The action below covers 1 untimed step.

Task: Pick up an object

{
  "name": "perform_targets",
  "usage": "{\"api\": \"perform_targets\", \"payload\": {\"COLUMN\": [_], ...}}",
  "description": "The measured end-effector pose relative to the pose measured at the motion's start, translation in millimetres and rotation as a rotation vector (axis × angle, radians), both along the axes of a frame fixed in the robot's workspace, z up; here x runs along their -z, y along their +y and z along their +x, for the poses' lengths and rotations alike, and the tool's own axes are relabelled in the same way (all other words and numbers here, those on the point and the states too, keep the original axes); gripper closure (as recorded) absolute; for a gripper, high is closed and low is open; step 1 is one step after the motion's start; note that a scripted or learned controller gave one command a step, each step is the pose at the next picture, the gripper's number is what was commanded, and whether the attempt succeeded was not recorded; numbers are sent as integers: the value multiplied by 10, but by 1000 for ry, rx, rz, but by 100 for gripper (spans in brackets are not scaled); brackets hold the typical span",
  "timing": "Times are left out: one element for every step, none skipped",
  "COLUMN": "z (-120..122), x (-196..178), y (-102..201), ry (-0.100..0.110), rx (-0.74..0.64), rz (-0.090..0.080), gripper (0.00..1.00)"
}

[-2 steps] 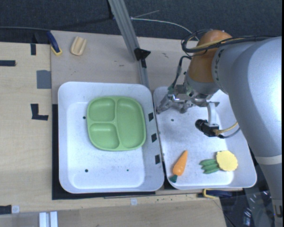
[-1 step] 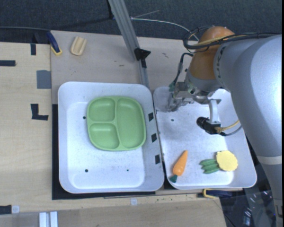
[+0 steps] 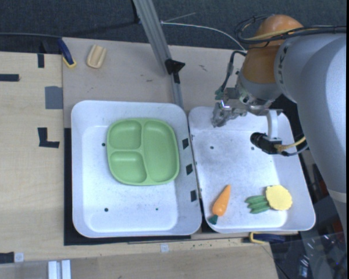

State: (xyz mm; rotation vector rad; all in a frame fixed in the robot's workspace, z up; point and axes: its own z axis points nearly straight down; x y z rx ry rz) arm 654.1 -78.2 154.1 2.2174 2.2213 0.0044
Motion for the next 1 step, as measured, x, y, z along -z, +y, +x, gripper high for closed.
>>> {"api": "perform_targets", "payload": {"z": [-8], "x": [-566], "y": [-91], "ry": [0], "rx": [0], "rz": [-1], "gripper": [100]}}
